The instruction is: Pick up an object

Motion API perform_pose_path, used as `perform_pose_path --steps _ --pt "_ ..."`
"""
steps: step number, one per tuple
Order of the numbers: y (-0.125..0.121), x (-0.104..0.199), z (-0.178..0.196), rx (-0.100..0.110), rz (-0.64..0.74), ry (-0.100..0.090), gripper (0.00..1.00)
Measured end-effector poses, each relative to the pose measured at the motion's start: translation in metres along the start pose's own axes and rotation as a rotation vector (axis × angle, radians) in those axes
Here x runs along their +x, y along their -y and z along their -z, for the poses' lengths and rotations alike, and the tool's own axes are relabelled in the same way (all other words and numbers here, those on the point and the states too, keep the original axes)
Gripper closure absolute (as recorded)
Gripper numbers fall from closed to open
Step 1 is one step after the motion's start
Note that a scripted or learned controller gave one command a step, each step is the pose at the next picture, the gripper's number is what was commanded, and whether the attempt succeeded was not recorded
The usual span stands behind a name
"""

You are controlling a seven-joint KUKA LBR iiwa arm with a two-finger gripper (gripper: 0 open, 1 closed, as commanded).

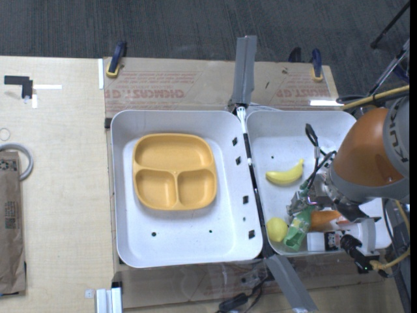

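Observation:
The right bin (273, 135) holds a yellow banana (285, 173) near its middle. A yellow lemon (277, 229) lies at its front left, with a green bottle (296, 232) beside it. An orange carrot-like piece (324, 220) rests just right of the bottle. A black spoon (311, 137) lies toward the back. My gripper (305, 202) reaches down from the right and hangs over the cluster of the green bottle and the orange piece. The wrist and cables hide its tips.
The left bin (124, 194) contains a yellow three-compartment plate (174, 171). The arm's orange band (368, 155) covers the right bin's right side. A cardboard sheet (195, 87) lies behind both bins. A brown bag (12, 220) sits at the far left.

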State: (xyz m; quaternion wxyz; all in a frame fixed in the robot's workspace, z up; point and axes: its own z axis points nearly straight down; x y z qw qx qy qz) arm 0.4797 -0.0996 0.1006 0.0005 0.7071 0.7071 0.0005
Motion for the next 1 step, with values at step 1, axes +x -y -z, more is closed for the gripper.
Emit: perform_pose_path --steps 1 --pt "-0.0651 0.0731 0.0904 0.003 0.132 0.001 1.00"
